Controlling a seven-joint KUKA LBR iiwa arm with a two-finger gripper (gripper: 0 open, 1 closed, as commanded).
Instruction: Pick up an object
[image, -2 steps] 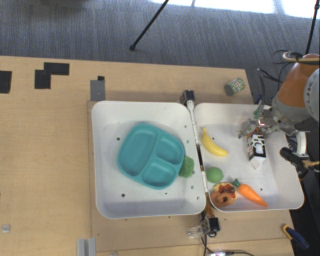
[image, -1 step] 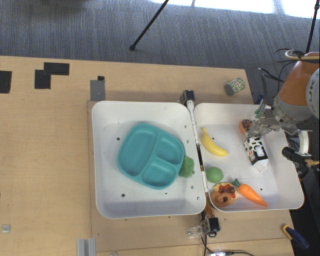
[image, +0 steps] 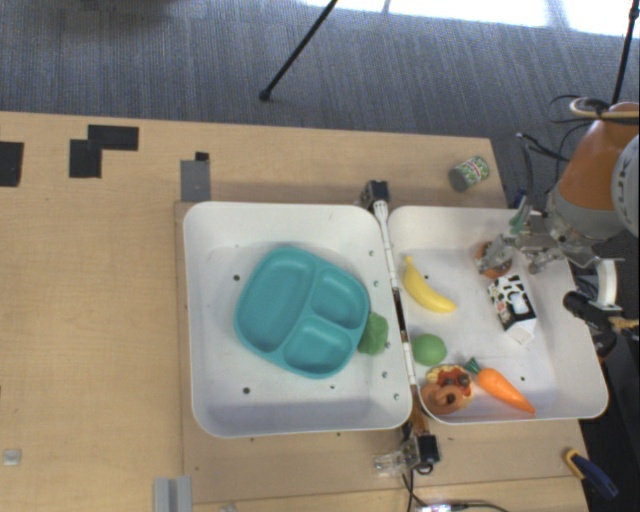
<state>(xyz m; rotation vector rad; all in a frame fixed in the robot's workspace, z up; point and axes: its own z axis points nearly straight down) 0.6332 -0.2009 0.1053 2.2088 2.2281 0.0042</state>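
the grey arm with the orange band reaches in from the right, and its two-finger gripper hangs over the far part of the right white bin. just under the gripper sits a small brownish-orange toy object; it is too small to say what it is, and i cannot tell whether the fingers are wide, narrow or closed on it.

just near of it lies a small black-and-white patterned carton. further left in the same bin is a yellow plastic banana, then a round green ball-like fruit, a tan bowl-shaped piece with dark bits and an orange plastic carrot at the near edge.

the left white bin holds a teal divided plastic tray with a green soft-looking lump touching its right edge.

judging by its look, the brownish toy is likely light, stiff and somewhat slick, so it could squirt out of a shallow pinch. a hold across its narrower middle, fingers well down its sides, seems safest; the carton close by leaves little room on that side.
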